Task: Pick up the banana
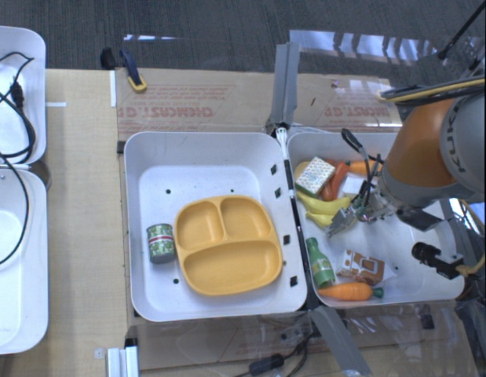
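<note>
The arm [443, 151] is running off the right edge and covering much of the right bin [400, 293]; the gripper [345, 218] is showing too small and cluttered to tell how its tips are standing; the banana [325, 208] is lying partly under a white and green box [315, 176]; a white basin [15, 210] is being cut off at the left edge.

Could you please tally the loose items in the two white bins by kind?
Banana: 1
Carrot: 1
Green bottle: 1
Can: 1
Yellow divided plate: 1
Small boxes: 2
Red-orange item under the arm, unclear: 1
Total: 8
</note>
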Available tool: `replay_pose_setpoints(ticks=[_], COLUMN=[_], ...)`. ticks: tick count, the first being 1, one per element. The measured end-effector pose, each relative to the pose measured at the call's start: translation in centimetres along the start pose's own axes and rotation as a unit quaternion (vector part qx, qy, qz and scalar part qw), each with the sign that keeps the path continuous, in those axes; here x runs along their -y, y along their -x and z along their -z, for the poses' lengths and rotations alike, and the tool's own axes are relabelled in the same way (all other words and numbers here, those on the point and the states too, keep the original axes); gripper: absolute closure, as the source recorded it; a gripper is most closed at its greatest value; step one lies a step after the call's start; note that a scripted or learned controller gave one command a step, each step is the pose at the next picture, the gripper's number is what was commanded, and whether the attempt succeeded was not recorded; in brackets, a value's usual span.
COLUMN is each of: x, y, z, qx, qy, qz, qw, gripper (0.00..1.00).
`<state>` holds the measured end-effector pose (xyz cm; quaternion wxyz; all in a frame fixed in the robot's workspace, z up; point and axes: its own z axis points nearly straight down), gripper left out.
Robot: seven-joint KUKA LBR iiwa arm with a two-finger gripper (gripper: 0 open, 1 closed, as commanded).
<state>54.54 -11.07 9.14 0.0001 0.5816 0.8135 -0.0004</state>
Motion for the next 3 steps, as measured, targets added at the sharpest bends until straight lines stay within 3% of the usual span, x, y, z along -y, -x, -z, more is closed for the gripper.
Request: replay_pose_setpoints(ticks=[1,2,3], x=[0.0,0.0,-5.1], y=[0.1,0.1,1.0], z=[0.9,0.9,0.1], qx=[0.000,0.000,0.000], qy=[0.000,0.000,0.000], qz=[-0.001,-0.001,0.209], qw=[1.0000,1.0000,0.9780], gripper=[1.00,0.00,0.00])
